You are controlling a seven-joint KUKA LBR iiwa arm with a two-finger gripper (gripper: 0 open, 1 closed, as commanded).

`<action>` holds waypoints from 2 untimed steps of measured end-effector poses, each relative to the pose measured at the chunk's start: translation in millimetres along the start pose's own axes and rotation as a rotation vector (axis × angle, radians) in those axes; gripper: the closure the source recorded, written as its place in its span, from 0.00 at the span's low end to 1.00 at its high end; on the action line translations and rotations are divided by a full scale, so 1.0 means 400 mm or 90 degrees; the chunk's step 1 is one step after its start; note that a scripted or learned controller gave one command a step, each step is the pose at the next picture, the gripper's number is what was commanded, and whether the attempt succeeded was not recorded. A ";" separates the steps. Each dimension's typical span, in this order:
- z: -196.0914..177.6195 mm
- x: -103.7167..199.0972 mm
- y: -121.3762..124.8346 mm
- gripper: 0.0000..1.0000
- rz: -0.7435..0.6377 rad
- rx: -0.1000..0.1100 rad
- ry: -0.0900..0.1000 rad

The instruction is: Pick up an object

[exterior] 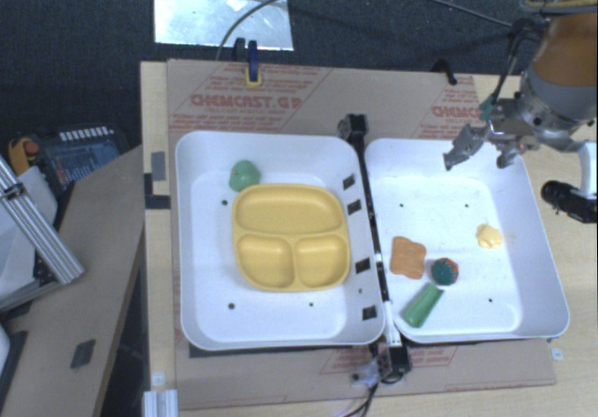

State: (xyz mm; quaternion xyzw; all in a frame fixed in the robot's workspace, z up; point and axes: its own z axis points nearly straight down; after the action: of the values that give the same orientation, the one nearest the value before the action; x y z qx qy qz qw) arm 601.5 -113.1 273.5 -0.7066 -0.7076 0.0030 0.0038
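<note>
Gripper (480, 151) hangs above the far edge of the right bin (533, 219), two fingers pointing down and spread apart, a clear gap between the tips; nothing held between them.

Candidate things all lie toward the camera from the fingers, down in the near half of the right bin:
- small yellow piece (489, 237): closest to the fingers, almost straight toward the near side, sitting alone on bare bin floor. Roundish, no obvious long axis.
- orange flat piece (407, 257): further toward the near side and off to the divider side of the fingers.
- round multicoloured ball (444, 270): just beside the orange piece, on its arm side, seemingly touching or nearly so.
- green cylinder (421, 304): farthest from the fingers, near the bin's front edge; long axis runs diagonally, upper end pointing up at the ball, just below it.

Judgement: the yellow piece looks the easiest target, since it stands apart; the other three crowd each other, so a grasp there risks nudging a neighbour.

Left bin (196, 219), well across the divider from the fingers: yellow compartment tray (288, 236), with a green lump (245, 174) at its far corner.

Nothing stands between fingers and the yellow piece; path is open bin floor
</note>
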 end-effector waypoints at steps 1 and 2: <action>-0.016 0.001 0.004 0.00 -0.001 -0.007 -0.001; 0.109 -0.025 0.005 0.00 0.001 -0.006 -0.001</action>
State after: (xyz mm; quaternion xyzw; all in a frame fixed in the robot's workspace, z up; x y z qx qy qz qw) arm 603.0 -123.1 230.0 -0.7070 -0.7072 0.0005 0.0002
